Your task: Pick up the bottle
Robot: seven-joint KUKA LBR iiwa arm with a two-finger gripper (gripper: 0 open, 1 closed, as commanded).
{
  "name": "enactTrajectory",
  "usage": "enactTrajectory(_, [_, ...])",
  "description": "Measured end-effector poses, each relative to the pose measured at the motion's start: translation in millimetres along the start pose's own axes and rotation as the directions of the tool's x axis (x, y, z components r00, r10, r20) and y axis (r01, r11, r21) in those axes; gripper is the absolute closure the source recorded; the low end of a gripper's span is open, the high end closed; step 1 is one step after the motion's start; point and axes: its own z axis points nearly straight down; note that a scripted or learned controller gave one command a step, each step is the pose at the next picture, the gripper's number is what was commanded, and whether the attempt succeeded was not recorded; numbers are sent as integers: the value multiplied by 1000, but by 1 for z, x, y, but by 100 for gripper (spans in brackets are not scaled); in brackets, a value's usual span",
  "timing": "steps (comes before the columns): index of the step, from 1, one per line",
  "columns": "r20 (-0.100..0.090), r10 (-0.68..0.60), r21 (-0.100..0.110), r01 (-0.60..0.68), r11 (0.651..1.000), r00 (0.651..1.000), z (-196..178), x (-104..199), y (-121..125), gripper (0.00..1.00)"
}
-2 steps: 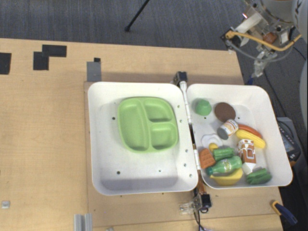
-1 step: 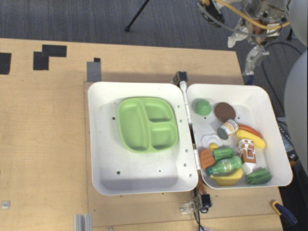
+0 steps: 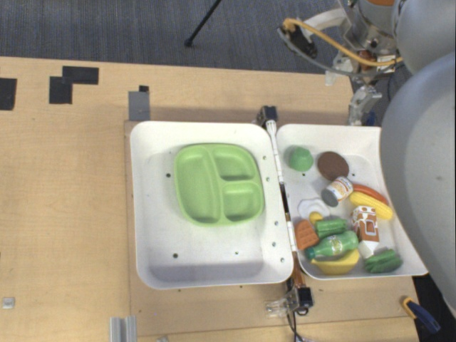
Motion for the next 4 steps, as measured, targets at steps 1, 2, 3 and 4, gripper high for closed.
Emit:
enactTrajectory(1, [-3,-1,0,1,1000,1000,-11,1,0,100])
enactTrajectory(2, [1,-140,0,140,990,990,54,-48,-37,100])
enactTrajectory(3, [-2,-70,-2,70,998,998,7,-3,9,100])
enactTrajectory(4, [-1,-2,-1,2,1000,1000,-2,-74,1,100])
